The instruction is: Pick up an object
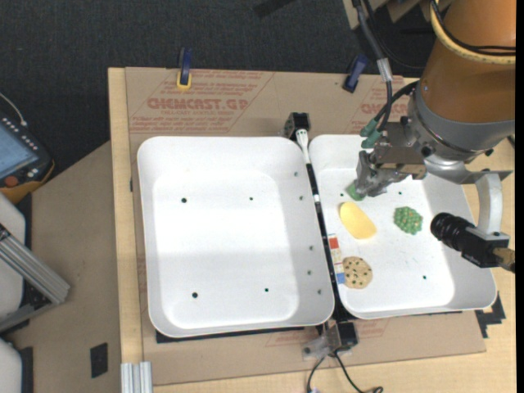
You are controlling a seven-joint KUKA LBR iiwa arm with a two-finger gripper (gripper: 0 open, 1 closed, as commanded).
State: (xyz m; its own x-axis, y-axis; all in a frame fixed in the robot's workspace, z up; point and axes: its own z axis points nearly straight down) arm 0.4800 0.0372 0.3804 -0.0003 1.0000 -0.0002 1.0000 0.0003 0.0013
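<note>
My gripper (366, 183) hangs low over the back left part of the right bin (458, 289). A small dark green thing (357, 192) shows right at its tip, touching or just under it; I cannot make out whether it is held. A yellow oval object (357, 220) lies just in front of the gripper. A green, knobbly, broccoli-like object (407, 219) sits to the right of it. A round chocolate-chip cookie (356, 272) lies near the bin's front left.
The left bin (155, 244) stands beside the right one, with a black divider (315, 203) between them. A black cylindrical part (458, 234) juts over the right bin's right side. The arm's grey and orange body (471, 64) looms over the back right.
</note>
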